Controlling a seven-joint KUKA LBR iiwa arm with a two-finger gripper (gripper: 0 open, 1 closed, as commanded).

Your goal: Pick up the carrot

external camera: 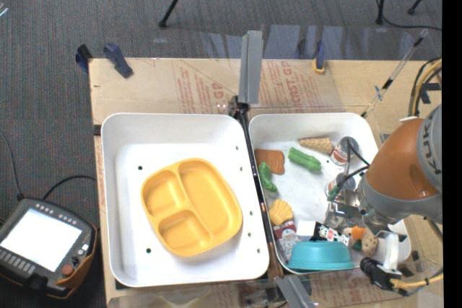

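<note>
My gripper (339, 216) hangs low over the right bin's (289, 125) near right part, under the grey wrist and orange band. A small orange piece (356, 233), which looks like the carrot, lies just right of and below the gripper tip, partly hidden by the arm. I cannot make out whether it touches the gripper. A black-and-white card-like item (326, 232) lies directly beneath the gripper.
The right bin also holds a tan cone (317, 144), a green pod (304, 159), a brown-orange flat piece (270, 160), a green pepper (267, 177), a yellow toy (280, 211), a can (286, 231) and a teal bowl (317, 256). A yellow divided plate (190, 206) lies in the left bin (123, 133).
</note>
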